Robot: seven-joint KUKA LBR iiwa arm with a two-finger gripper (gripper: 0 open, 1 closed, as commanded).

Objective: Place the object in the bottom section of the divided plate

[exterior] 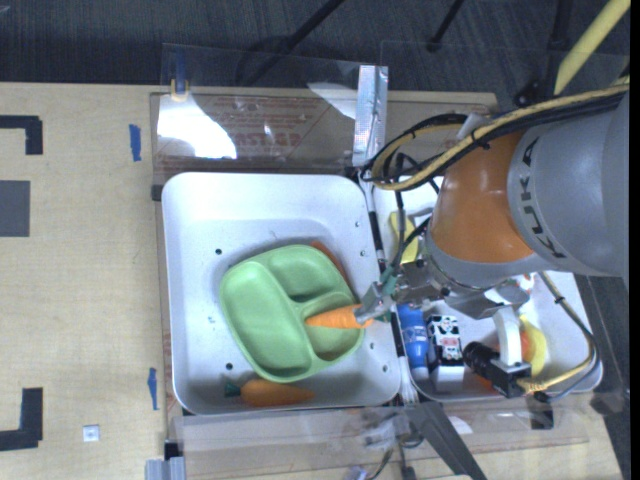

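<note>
On your far left the wooden bench [80, 298] carries black corner marks and strips of blue tape. Next comes the left bin [190, 268], white and shallow, with a clear plastic sheet [260, 128] lying flat behind it.

Inside that bin you see the green divided plate [265, 313], tilted in the view, with one long section on its left side and two smaller ones on its right. A second orange carrot [275, 393] lies on the bin floor just below the plate, close to the bin's front wall and apart from the plate's rim.

Moving right, the carrot [335, 318] you care about sits over the plate's lower right section, its tip pointing left and its thick end toward the bin's right wall. The gripper [372, 306] is at that thick end, and its fingers look pinched on the carrot there. You cannot tell whether the carrot rests on the plate or hangs just above it.

Further right, the grey arm [560, 188] with its orange band covers much of the right bin [585, 368]. Beneath it you can make out a blue item [412, 336], a black and white item [447, 343], and something yellow [537, 348], crowded together.
</note>
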